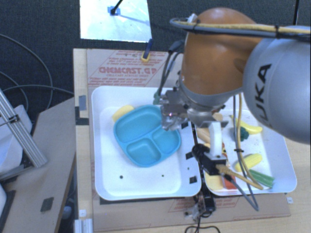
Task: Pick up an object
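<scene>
Your tool sits low over the left bin, at the right rim of the blue divided plate, which lies tilted in that bin with a yellow piece just behind it. In the right bin lie corn and other toy foods (partly hidden by the arm).

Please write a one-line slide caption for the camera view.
KUKA arm's hand poised over blue divided plate in the left bin.
</scene>
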Motion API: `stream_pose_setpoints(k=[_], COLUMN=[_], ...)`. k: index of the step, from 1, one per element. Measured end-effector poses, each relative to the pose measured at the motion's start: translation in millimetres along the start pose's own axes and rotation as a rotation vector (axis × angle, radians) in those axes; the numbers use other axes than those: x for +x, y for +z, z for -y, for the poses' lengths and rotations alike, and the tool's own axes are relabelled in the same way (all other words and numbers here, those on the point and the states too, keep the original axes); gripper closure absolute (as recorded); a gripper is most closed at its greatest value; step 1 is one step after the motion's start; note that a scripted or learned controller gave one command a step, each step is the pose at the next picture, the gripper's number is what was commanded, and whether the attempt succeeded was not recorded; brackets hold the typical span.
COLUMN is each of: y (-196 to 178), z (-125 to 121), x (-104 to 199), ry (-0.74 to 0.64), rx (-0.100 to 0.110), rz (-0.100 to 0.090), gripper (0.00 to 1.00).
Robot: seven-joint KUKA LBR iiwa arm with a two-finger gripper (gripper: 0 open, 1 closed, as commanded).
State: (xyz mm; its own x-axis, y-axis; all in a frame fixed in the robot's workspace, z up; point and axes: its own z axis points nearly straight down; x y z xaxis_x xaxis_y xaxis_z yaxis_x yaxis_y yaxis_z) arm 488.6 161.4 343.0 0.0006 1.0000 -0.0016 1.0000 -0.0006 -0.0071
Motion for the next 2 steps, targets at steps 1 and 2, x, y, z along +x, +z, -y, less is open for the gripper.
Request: stream_pose_setpoints(k=[1, 2], y=[120, -20], z=[3, -30], x=[47, -69], ry=[-0.007, 0.01], rx=[0.001, -0.026], rz=[-0.001, -0.002], gripper=[1.0, 1.0])
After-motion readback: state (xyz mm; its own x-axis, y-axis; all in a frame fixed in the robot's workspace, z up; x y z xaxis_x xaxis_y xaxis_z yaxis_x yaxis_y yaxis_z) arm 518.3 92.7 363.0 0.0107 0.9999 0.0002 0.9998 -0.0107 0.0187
